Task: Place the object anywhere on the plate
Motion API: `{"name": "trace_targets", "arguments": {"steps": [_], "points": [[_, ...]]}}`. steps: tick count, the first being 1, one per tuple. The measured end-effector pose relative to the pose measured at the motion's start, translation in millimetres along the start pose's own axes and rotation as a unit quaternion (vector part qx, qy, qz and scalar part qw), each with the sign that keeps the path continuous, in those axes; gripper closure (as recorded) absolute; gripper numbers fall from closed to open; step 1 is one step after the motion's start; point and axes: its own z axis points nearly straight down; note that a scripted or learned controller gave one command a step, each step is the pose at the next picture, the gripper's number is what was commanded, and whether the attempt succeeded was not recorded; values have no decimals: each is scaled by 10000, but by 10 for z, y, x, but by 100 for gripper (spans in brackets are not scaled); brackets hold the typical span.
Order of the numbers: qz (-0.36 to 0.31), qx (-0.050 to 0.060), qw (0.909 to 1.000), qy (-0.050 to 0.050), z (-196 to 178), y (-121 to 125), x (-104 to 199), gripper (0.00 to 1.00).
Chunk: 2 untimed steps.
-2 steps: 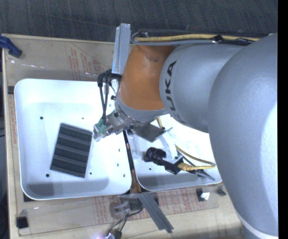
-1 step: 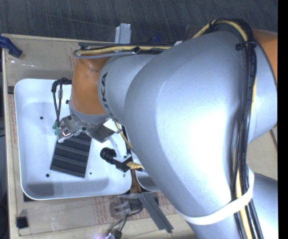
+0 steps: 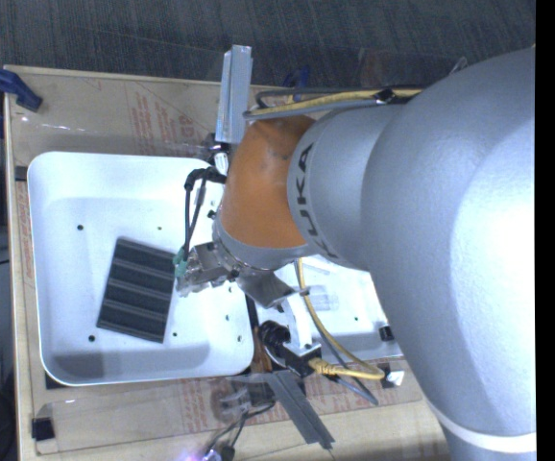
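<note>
The gripper (image 3: 189,269) hangs beside the dark ribbed plate (image 3: 138,289) in the left bin (image 3: 52,185) — seemingly poised for placing — though the task's object can't be made out.

- Arm (image 3: 431,209) is showing grey, with an orange band (image 3: 263,185) above the wrist.
- Bin (image 3: 66,190) left of the gripper (image 3: 189,269) is showing plain white with small dark dots.
- Plate (image 3: 138,289) just left of the gripper is showing dark grey with ridged stripes.
- Cable (image 3: 340,368) below the wrist is showing yellow.
- Bench (image 3: 153,113) is showing tan with faint red print.
- Clamp (image 3: 16,86) is showing blue.
</note>
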Motion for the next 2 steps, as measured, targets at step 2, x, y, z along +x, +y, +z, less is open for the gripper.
{"name": "trace_targets", "arguments": {"steps": [2], "points": [[410, -17, 9992, -1, -230, 113, 429, 100]]}}
